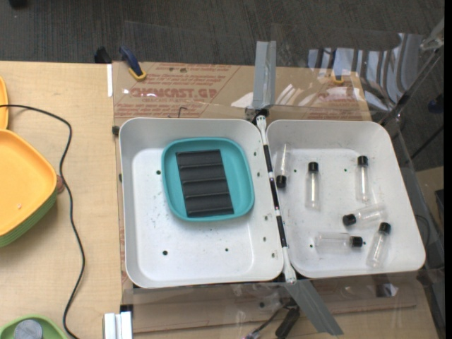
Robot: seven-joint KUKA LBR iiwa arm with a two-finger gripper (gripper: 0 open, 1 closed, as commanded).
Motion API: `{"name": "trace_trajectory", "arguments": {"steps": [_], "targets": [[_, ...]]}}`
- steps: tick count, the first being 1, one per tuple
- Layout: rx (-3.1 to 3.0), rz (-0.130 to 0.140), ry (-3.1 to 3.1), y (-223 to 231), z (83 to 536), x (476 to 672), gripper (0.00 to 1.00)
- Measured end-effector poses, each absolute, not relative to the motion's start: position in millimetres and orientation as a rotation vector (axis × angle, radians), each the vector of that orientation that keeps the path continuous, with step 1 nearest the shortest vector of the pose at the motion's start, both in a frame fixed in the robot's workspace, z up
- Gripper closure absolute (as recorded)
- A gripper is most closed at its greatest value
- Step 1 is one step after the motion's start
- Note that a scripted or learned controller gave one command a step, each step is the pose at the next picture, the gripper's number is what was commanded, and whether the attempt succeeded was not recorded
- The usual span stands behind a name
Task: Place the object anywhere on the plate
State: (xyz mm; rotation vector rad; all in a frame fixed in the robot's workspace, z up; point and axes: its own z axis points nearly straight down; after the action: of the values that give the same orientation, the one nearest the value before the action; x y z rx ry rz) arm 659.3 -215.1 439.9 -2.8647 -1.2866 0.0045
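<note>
The teal plate (243, 182) sits in the upper middle of the left bin (141, 246), with a black ribbed insert (203, 182) lying in it. Six clear vials (311, 183) with black caps lie scattered in the right bin (399, 189), right of centre in the frame, all apart from the plate. One vial rests along that bin's left wall. Whether the gripper is released or clenched cannot be told. A yellow dish (21, 182) sits at the left edge.

Below me I see 2 white bins: the left bin (141, 260) holds a teal plate (207, 179) bearing a dark ribbed insert (204, 182). In the right bin (402, 189) lie 6 clear black-capped vials (311, 182), scattered apart from the plate.
</note>
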Motion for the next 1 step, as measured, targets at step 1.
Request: {"name": "trace_trajectory", "arguments": {"steps": [1], "targets": [[-2.933, 0.008, -1.119, -216.9, 439.5, 642.7, 0.00]]}}
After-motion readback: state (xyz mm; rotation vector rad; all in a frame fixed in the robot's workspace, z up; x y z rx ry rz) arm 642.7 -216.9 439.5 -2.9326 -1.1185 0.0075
